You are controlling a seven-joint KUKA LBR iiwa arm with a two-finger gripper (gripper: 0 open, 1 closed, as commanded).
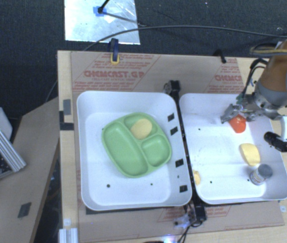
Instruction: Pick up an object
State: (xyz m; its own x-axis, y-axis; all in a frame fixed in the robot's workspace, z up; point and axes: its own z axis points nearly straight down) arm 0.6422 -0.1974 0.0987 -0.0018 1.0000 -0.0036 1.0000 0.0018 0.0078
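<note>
The table (148,65) holds two white bins. In the left bin (95,186) a green tray (128,153) lies with a round yellow thing (142,128) in its top pocket. In the right bin (219,186) an orange thing (238,124) sits near the top, right under the gripper (237,113). I cannot tell if the fingers are apart or together. A yellow block (250,154) lies lower down, its long way running up and down. A small grey can (260,173) stands just below it.

One fixed camera looks down aslant on both white bins (133,97), arm entering from right.
</note>
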